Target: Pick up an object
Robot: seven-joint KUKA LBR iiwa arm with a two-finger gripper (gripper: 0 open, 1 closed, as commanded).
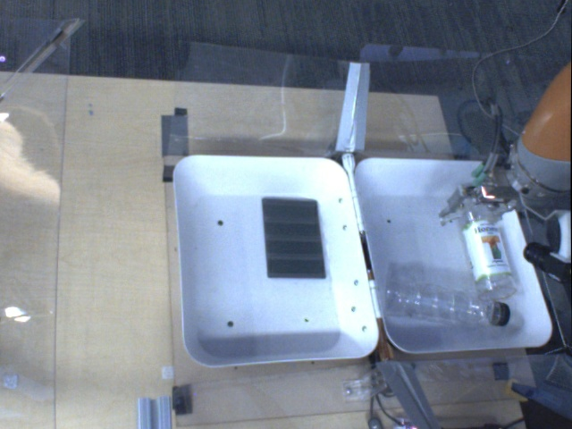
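In the right bin [402, 195] a small clear bottle with a white and green label [487, 250] lies lengthwise near the right wall. My gripper [475, 200] hovers at the far end of this bottle, just above its top, coming in from the right under the orange band. Nothing is visibly held. A clear plastic bottle with a black cap [442, 305] lies crosswise along the bin's near side, its cap pointing right. A black ribbed rectangular block [293, 238] lies flat in the middle of the left bin [206, 186].
The two bins meet at a narrow divider [359, 239]. A metal bracket [352, 114] rises behind the join. Clear plastic sheeting covers the wooden bench [89, 239] at the left. Cables run near the arm at the far right.
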